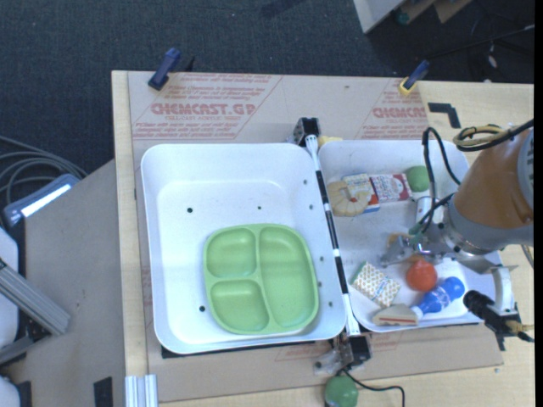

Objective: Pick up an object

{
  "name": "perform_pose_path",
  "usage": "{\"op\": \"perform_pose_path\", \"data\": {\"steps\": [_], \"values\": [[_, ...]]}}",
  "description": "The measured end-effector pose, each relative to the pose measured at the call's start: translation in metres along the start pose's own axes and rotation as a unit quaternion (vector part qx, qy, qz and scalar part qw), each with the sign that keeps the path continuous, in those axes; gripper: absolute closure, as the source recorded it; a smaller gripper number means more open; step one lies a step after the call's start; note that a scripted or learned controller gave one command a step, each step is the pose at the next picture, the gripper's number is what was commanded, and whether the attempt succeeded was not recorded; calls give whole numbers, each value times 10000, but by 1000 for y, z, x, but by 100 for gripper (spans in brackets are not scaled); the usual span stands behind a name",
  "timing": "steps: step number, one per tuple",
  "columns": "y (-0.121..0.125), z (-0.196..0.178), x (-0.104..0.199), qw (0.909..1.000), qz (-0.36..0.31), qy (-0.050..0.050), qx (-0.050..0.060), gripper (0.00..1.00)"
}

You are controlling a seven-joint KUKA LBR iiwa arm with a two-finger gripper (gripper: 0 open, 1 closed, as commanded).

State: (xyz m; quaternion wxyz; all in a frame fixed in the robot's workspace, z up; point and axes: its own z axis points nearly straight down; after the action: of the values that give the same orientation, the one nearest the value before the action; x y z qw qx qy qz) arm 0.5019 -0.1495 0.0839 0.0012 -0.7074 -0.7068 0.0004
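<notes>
Two white bins (161,227) sit on the table, the left with one green divided tray (260,278), the right with one donut (349,196), one carton (386,186), one green ball (417,177), one tomato (421,274), one blue piece (443,294), one wafer (376,283) and one sandwich (397,315).

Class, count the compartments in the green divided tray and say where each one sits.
3 in the green tray, which lies in the left bin: one upper left, one lower left, one long compartment down its right side.
</notes>
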Motion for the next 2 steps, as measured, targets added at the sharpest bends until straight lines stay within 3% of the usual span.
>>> {"op": "perform_pose_path", "data": {"steps": [1, 2], "values": [[48, -1, 14, 10000, -10, -7, -16, 0], [48, -11, 14, 10000, -6, -14, -24, 100]]}}
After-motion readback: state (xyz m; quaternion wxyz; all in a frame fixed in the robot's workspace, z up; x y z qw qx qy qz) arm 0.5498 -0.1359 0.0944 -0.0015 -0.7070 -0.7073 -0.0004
